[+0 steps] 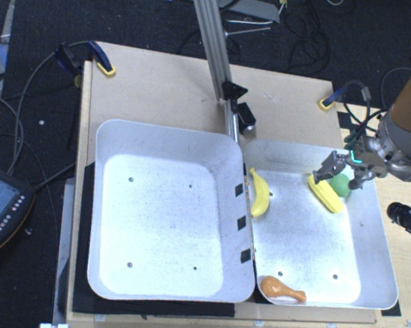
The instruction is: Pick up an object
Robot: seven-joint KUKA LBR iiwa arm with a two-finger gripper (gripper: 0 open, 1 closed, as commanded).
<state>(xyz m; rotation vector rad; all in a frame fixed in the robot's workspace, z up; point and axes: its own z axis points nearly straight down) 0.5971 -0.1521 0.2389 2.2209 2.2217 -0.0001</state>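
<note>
Gripper (342, 170) hangs over the far part of the right bin (375, 242), its dark fingers spread apart above a yellow-and-green corn cob (328, 194), nothing clamped between them. Nearer that bin's left wall lies a banana (260, 195); an orange drumstick toy (281, 289) rests at its near edge.
</note>
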